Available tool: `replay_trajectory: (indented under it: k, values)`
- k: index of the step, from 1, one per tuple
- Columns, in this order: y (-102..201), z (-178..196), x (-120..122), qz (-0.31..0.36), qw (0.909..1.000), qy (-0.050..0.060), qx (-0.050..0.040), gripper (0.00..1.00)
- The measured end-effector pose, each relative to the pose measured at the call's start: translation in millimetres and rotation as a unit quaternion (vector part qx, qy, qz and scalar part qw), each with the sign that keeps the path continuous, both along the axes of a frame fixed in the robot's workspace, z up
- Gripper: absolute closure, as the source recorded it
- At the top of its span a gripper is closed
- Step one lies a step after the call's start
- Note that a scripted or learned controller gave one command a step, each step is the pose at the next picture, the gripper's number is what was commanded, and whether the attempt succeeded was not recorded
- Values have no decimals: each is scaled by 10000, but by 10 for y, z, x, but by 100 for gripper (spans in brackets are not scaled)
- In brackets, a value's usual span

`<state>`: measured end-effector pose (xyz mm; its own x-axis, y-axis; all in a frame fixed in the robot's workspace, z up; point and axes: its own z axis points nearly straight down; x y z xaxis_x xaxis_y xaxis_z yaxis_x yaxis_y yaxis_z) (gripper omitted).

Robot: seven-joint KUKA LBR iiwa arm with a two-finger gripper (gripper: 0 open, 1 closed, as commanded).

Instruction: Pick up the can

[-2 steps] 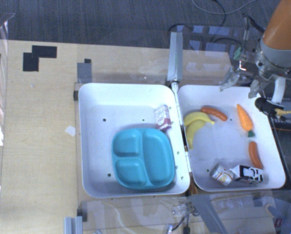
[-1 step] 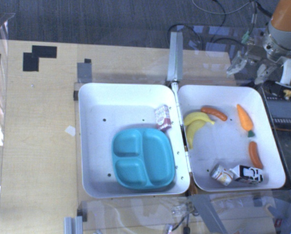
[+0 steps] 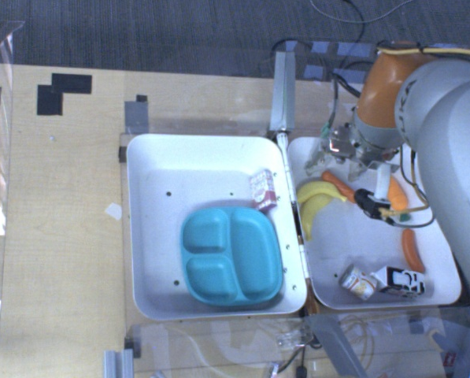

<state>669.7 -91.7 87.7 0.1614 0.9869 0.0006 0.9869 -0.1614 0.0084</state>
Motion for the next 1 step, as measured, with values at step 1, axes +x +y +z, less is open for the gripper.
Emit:
replay_trajectory:
  k: [1]
  values:
    - [18,130,26,11,10000,-38,8,100]
